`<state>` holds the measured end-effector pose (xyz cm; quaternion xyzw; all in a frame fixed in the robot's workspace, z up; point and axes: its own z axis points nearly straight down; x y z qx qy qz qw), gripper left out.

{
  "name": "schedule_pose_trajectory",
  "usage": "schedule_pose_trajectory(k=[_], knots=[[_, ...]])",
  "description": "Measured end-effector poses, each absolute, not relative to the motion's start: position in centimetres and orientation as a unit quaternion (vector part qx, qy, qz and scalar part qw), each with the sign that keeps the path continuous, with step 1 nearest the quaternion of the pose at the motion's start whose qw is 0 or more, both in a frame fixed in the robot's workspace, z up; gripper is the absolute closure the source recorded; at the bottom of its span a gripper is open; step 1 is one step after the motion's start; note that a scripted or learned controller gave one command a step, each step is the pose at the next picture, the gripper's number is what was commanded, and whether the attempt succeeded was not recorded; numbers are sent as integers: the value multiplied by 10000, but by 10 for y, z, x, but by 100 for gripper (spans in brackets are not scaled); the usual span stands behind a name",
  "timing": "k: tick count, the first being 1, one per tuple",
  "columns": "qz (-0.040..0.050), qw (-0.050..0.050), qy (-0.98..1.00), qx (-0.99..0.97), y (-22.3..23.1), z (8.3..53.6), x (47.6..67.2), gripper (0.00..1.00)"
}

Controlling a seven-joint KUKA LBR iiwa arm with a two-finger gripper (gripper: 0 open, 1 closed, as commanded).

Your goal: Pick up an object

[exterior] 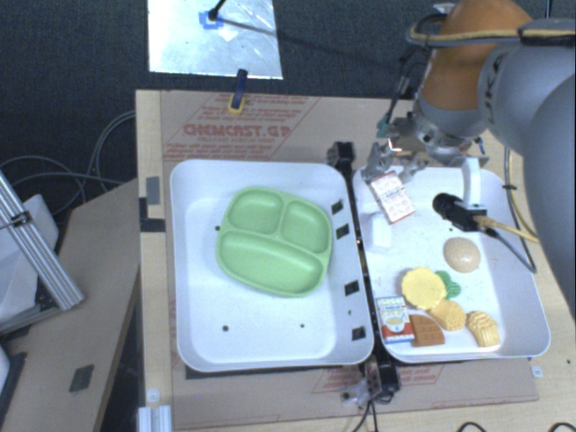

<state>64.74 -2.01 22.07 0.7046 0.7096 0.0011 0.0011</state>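
gripper [389, 162] sits low over the far end of the right bin [526, 318], a small red-and-white card [392, 196] hanging from its fingertips; how wide the fingers stand cannot be told. the card's print is too small to read, while the cardboard [238, 129] beyond the gripper's left reads "chemcast gp".

Arm [531, 88] cut off at right edge; print on small carton [392, 318] too small (illegible).

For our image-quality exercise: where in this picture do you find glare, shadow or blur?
Camera view: glare washes out the shiny sheet at the top; soft shadow lies under the green divided plate; the arm's grey casing, nearest the lens, looks soft, while the food toys stay fairly sharp.
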Motion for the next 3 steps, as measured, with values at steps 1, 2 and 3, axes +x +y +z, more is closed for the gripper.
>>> schedule_pose_trajectory(k=[1,2,3], knots=[[1,7,7073,7069,-28,221,643,100],[3,8,7084,7058,-27,219,645,100],[5,11,7073,7070,-34,222,644,100]])
